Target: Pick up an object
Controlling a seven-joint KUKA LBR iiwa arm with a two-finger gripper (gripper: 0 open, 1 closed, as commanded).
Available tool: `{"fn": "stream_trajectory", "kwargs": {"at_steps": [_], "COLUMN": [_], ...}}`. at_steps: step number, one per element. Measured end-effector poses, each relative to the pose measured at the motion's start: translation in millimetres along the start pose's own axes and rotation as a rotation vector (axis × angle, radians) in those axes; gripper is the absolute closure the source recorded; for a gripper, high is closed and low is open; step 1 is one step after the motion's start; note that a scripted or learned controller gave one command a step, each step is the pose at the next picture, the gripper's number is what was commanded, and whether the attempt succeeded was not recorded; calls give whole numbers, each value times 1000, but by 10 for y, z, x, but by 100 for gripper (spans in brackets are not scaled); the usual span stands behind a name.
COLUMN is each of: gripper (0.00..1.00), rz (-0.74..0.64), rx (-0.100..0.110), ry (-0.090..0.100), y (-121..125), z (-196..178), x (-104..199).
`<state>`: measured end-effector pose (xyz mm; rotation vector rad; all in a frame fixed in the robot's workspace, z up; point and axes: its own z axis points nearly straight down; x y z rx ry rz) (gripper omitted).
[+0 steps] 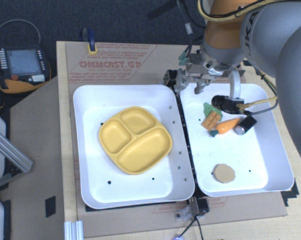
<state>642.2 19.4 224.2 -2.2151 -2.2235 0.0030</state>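
My end effector (pixel 200 81) hangs over the right bin's (pixel 270 179) far left corner; I cannot tell its opening, and I see nothing in it. The carrot (pixel 227 126) lies nearby toward the bin's middle. I should center over it, approx. across its width, then descend.

The arm (pixel 278 29) is smooth grey, broad and rounded; an orange band (pixel 234 6) rings it above the wrist; a yellow cable loops beside that band; below the band sits the gripper (pixel 206 79), a cluster of grey metal brackets and dark fittings.
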Motion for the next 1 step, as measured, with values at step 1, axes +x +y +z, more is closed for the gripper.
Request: {"fn": "stream_trajectory", "kwargs": {"at_steps": [1], "gripper": [100], "rz": [1], "rx": [-1], "ry": [0], "y": [-75], "z": [41], "x": [469]}}
